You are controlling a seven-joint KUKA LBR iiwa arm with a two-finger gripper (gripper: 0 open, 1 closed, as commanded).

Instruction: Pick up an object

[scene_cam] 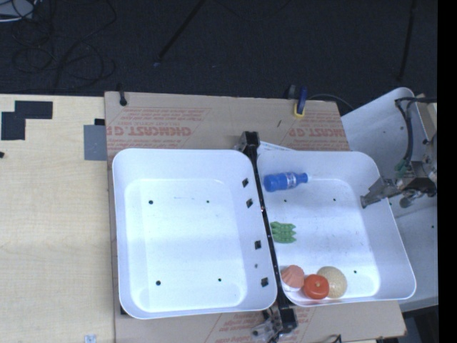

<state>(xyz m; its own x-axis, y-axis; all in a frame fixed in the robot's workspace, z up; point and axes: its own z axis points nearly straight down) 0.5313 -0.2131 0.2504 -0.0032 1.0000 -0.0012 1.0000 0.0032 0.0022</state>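
The right bin [385,263] holds a blue bottle [285,181] lying on its side near the far left corner. A small green object [283,232] lies by the divider. In the near left corner sit a red round object [315,286], a pink one [292,276] and a beige one [333,280], touching each other. My gripper [374,195] hangs at the right bin's right rim, well apart from all the objects, with nothing seen in it.
The left bin [136,191] stands beside the right one, with a black divider strip [260,220] between them. Both rest on cardboard [178,123] on a wooden bench. Grey arm parts and cables [418,163] crowd the right edge.
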